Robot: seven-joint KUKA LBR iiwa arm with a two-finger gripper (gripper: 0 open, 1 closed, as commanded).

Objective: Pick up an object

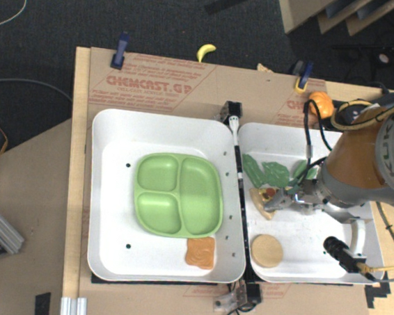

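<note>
Wooden disc (267, 251) — hand (281, 199) above

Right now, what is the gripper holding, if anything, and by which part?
It cannot be told: the gripper sits low among the green leafy items in the right bin.

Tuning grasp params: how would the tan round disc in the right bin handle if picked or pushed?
The tan disc lies flat on the right bin floor, so it probably slides rather than rolls. It looks thin and rigid, likely light. Its low edge may give fingers little to catch.
</note>
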